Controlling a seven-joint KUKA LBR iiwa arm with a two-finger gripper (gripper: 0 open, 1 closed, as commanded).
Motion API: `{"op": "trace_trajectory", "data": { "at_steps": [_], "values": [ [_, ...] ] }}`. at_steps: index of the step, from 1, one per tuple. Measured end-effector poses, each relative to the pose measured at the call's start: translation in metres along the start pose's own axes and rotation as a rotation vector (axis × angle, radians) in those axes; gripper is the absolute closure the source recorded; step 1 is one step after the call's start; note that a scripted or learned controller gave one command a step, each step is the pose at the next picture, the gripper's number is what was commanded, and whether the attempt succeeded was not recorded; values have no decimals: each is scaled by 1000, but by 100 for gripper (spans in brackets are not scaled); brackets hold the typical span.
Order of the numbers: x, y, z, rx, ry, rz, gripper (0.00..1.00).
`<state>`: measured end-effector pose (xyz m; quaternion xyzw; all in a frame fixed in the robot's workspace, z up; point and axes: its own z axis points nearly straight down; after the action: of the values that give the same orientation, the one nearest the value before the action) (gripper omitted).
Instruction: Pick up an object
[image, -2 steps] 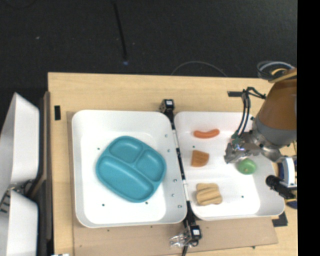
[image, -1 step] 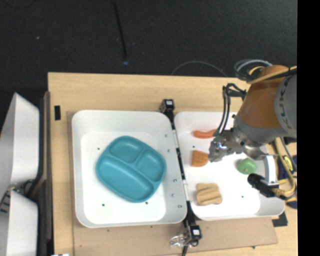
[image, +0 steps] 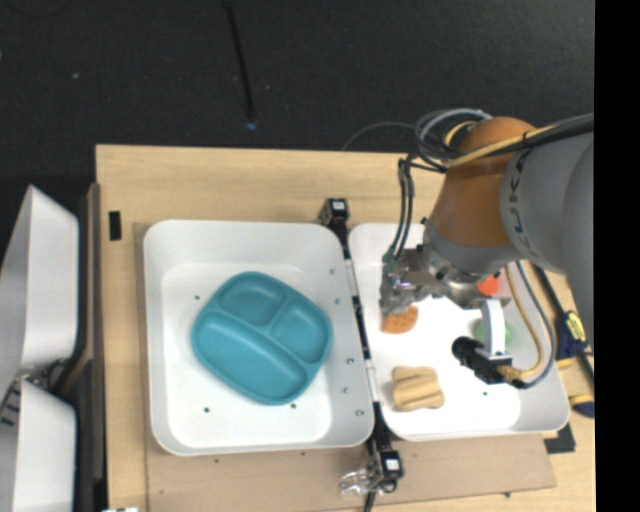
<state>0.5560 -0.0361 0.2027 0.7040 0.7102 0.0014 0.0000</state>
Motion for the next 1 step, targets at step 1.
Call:
{"op": "trace_trajectory", "data": {
  "at_steps": [1],
  "values": [
    [53, 5, -1, 1, 0, 0, 100]
  ]
}}
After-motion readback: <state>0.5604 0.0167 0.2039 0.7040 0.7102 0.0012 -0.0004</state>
